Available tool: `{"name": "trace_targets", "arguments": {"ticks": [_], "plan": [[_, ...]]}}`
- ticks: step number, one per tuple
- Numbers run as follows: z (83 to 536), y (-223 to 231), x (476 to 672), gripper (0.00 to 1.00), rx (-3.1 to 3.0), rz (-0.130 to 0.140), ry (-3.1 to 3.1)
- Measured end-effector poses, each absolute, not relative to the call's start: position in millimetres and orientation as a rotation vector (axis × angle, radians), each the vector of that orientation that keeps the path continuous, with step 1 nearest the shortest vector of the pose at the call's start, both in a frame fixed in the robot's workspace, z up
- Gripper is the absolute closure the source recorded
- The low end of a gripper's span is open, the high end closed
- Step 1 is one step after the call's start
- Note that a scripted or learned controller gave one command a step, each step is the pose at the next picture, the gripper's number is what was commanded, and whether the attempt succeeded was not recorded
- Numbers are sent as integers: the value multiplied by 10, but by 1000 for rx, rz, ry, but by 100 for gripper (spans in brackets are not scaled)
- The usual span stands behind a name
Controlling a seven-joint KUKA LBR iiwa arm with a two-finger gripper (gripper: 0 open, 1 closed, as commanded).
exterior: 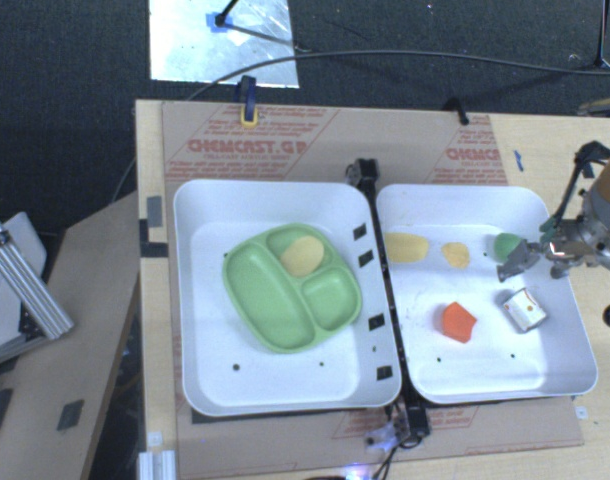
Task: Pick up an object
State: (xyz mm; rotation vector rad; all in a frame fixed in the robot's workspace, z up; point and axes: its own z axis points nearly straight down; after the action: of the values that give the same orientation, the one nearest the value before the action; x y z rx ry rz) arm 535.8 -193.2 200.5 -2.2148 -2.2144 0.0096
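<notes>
Orange block (458, 321) sits nearest, front-centre of the right bin (565, 373); looks rigid, light, matte — take it across two flat faces. White box (525, 310) just right of it. Further back: two yellow pieces (406, 247) (456, 256), green ball (507, 245), likely to roll. Gripper (520, 261) hangs open beside the ball, holding nothing. Left bin has a green tray (275, 303).

The brown board (285, 133) under the bins bears red print reading "CHEMCAST GP", repeated at right.
</notes>
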Motion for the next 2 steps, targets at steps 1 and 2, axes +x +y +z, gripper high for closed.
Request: {"name": "trace_targets", "arguments": {"ticks": [1,2], "plan": [[2074,-1927,5389,0,-2218,-1,-2226],[1465,-1931,5336,0,-2219,1,-2221]]}}
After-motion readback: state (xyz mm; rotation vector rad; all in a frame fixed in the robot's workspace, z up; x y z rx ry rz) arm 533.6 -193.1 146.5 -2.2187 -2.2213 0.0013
